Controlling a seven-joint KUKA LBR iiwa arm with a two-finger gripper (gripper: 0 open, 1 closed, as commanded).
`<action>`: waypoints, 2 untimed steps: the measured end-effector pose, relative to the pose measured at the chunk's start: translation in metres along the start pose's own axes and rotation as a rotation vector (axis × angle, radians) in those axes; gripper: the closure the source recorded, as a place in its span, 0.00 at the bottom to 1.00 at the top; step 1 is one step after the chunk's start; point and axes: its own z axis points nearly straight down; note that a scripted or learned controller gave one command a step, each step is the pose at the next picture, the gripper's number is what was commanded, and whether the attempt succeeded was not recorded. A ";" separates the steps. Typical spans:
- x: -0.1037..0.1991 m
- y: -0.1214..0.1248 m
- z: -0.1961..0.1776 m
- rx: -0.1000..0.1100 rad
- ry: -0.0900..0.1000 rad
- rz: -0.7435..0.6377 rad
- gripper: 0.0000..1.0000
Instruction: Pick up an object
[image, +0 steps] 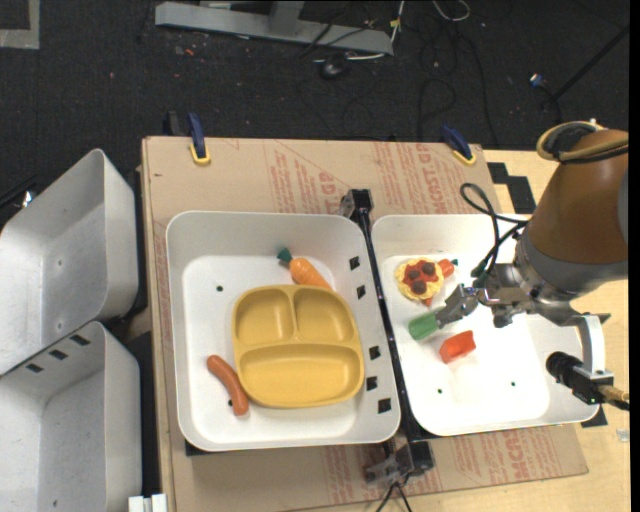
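Two shallow white plastic bins with rounded corners sit side by side on a brown cardboard-covered bench. In the left bin lies a glossy yellow divided plate, roughly rectangular with soft corners and three compartments. A smooth toy carrot, orange and tapered with a small dark green top, lies just beyond the plate's far edge, and a slim orange-red toy sausage, curved and rounded at both ends, lies near the plate's left front corner.

The right bin holds three toy foods. A round toy pizza, pale yellow with dark red blobs on top, rests near the far left part of the bin. A small green block with a matte look lies in front of it, and a chunky red piece lies just beside the green one, toward the front.

The grey arm with its orange band reaches in from the right over this bin. Its gripper hangs low, dark metal fingers pointing left toward the green block, the tips very near it. Whether the fingers are spread or pressed together cannot be told from this angle, and nothing is plainly seen between them.
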 end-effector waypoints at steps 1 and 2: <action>-0.005 0.000 0.044 0.004 0.001 0.003 0.00; 0.002 -0.003 0.105 0.005 0.001 0.002 0.00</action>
